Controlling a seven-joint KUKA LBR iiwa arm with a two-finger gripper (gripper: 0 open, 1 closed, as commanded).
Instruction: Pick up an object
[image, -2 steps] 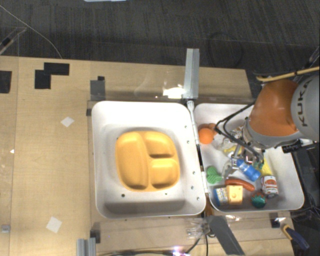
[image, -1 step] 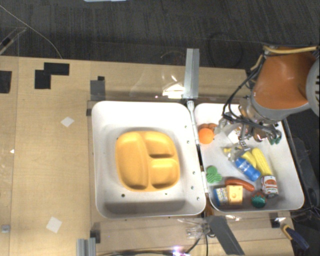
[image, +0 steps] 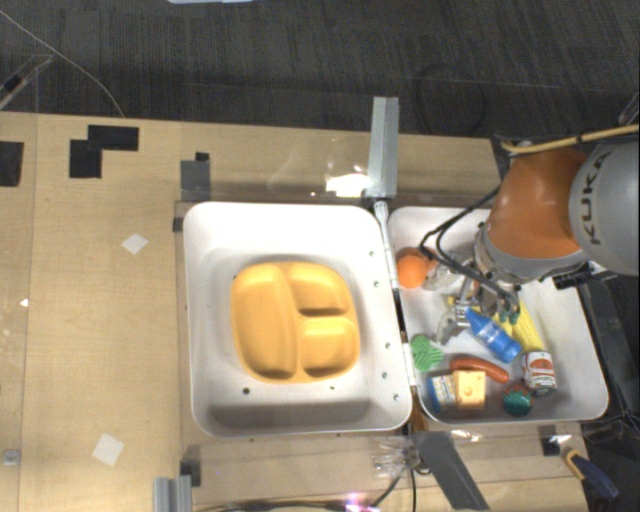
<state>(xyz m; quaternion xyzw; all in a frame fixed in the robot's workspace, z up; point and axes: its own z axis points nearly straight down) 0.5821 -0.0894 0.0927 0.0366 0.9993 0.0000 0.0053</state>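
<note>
Now the gripper (image: 468, 312) is hanging low in the right bin (image: 590, 392), at the frame's right.
Just lower right of it, touching or nearly so, a blue bottle (image: 494, 334) is lying tilted. The wrist is hiding much above; whether anything is being clasped I cannot tell.

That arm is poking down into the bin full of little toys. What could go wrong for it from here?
The toys in the right white bin lie crowded. The gripper sits right beside the blue plastic bottle, which touches the yellow corn cob, so it might pinch two things or nudge one aside. The bottle is round and could slip out. The small orange ball near the bin wall could roll if bumped.
</note>
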